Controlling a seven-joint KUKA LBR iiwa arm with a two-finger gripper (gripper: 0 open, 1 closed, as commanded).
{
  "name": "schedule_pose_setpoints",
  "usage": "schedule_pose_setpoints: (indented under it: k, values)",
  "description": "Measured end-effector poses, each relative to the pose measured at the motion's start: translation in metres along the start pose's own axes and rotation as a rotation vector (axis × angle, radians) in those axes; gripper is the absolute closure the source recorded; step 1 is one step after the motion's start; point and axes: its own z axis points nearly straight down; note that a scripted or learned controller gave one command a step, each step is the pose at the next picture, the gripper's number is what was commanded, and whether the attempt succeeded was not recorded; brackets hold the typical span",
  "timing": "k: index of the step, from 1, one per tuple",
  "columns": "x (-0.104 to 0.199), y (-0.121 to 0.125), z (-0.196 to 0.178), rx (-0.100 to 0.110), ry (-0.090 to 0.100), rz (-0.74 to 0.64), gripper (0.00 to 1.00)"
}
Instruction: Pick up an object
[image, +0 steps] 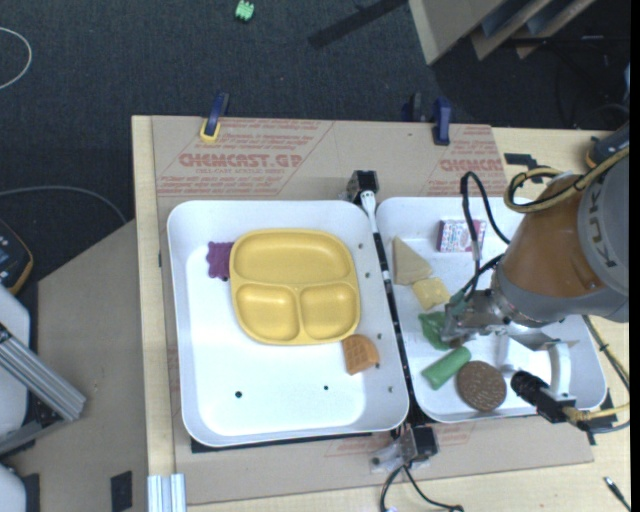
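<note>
Camera view, looking down at a slant. We see two white bins on the bench. The left bin (200, 330) carries a yellow divided tray (295, 285), a purple piece (218, 258) touching the tray's left edge, and a small orange-brown piece (360, 353) just below the tray's lower right corner. The right bin (590, 385) carries a pale wedge (408, 262), a pale yellow block (431, 292) just below it, a small pink-and-white box (455, 236) near the far wall, a dark green piece (434, 327), a lighter green cylinder (445, 367), and a brown round disc (481, 386) touching the cylinder's lower end.

The arm (555, 250) reaches in from the right over the right bin. The tool (466, 318) sits low, right beside the dark green piece and just above the cylinder. The wrist hides its tips, so we cannot tell how wide it stands, and nothing is visibly held.

Our judgement: the target is likely the dark green piece or the cylinder. These things lie crowded, so a clean grasp calls for centring on one item alone, coming straight down, and closing across its narrow side. Risk: nudging the yellow block or catching two pieces at once. Lift slowly and check for a held item.
</note>
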Motion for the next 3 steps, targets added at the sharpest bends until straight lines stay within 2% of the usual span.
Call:
schedule_pose_setpoints:
  k: [1,2,3]
  values:
    - [0.005,0.007,-0.046,-0.001,-0.004,-0.002,1.00]
    - [-0.004,0.010,-0.106,-0.005,-0.005,-0.002,1.00]
    - [-0.004,0.011,-0.129,-0.001,-0.004,-0.002,1.00]
